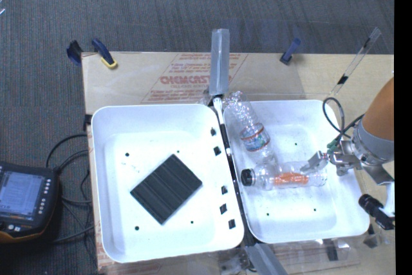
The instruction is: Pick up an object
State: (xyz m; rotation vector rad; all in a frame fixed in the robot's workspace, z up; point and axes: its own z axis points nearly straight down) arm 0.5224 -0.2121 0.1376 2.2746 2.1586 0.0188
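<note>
Bottle [283, 179] just left of claw [317, 161]

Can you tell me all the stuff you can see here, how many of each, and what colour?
bins: 2, white, side by side on the bench
dark pad: 1, black, ribbed, in the left bin
water bottle: 1, clear, in the right bin near the divider
clear tube: 1, see-through with orange inside and a black cap, lying in the right bin
clamps: 3, blue, along the bench's far edge
handheld screen: 1, dark, on the floor at left
gripper: 1, grey metal, at the tube's right end
</note>
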